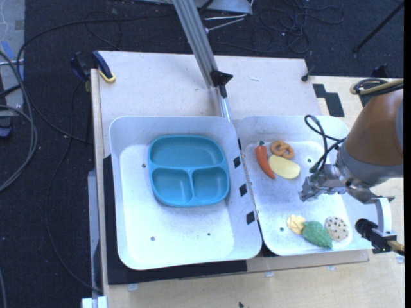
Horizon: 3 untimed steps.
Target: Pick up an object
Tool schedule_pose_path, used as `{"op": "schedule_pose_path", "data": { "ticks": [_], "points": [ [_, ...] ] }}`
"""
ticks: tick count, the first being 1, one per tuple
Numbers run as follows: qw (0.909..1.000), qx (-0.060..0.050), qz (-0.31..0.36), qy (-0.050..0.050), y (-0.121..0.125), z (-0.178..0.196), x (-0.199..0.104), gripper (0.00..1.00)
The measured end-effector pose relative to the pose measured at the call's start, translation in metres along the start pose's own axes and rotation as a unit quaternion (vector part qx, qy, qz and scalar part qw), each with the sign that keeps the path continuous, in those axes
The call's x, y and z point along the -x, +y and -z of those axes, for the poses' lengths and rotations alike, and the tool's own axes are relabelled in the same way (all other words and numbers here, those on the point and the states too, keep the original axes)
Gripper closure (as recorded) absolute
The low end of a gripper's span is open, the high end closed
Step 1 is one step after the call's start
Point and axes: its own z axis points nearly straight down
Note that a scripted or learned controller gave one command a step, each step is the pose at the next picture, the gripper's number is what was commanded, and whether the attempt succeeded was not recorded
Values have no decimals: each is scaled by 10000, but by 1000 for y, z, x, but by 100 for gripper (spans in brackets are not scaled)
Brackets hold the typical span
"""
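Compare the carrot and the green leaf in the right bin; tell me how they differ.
The carrot is orange-red with a green tip; the green leaf is plain green. The carrot is long and slim, the green leaf broader and flatter. The carrot lies at the far side of the right bin, touching a yellow piece; the green leaf lies at the near side between a small yellow item and a cookie. Both lie flat, apart from the gripper.
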Motion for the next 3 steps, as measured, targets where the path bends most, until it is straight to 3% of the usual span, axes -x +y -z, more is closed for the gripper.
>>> {"op": "schedule_pose_path", "data": {
  "ticks": [1,2,3],
  "points": [
    [10000,5,5,0,-2,59,-7,100],
    [10000,-3,3,-1,0,95,-7,100],
    [10000,-20,30,15,22,92,-66,100]
  ]
}}
